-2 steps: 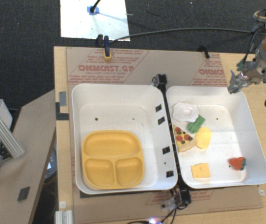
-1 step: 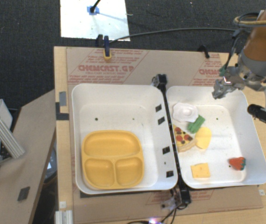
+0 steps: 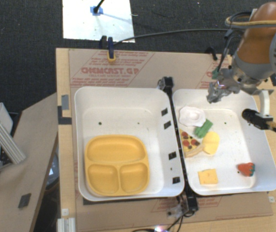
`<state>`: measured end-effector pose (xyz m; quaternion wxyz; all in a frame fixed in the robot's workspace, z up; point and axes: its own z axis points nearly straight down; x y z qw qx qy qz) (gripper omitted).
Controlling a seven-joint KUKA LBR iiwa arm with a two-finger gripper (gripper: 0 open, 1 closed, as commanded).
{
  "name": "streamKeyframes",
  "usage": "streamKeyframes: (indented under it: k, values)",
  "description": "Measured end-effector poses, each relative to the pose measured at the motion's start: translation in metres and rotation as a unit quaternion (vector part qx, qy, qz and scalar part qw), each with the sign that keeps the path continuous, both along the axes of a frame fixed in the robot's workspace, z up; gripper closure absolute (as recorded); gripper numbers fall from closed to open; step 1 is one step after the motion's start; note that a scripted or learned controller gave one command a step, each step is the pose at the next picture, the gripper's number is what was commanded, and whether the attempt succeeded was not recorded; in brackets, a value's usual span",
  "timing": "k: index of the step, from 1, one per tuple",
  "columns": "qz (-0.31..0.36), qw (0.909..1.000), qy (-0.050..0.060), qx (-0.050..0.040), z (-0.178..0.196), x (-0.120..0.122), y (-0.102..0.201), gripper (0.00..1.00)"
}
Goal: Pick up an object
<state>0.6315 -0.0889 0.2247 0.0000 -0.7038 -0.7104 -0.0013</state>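
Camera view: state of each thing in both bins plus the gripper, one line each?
yellow tray: lies flat in the left bin, compartments bare.
white piece: rests at the right bin's far left.
green piece: lies tilted against the white piece.
pizza slice: flat by the divider.
yellow round piece: touches the pizza slice.
cheese square: flat, apart.
red piece: apart, near the right wall.
gripper: above the right bin's far edge, holding nothing visible.

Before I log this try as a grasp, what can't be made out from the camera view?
- Gripper: small and blurred above the right bin's far wall; open or shut, holding or not, cannot be told.
- Pizza slice: partly overlapped by the green piece and yellow piece.
- Arm: cut off by the right edge.
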Motion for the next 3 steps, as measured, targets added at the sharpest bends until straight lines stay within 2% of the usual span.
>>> streamKeyframes:
  k: [1,2,3]
  values:
    - [0.000,1.0000,0.001,0.0000,-0.003,-0.009,0.043,1.00]
    - [0.000,1.0000,0.000,0.0000,0.008,-0.019,0.100,1.00]
    - [0.000,1.0000,0.001,0.0003,0.000,-0.037,0.155,1.00]
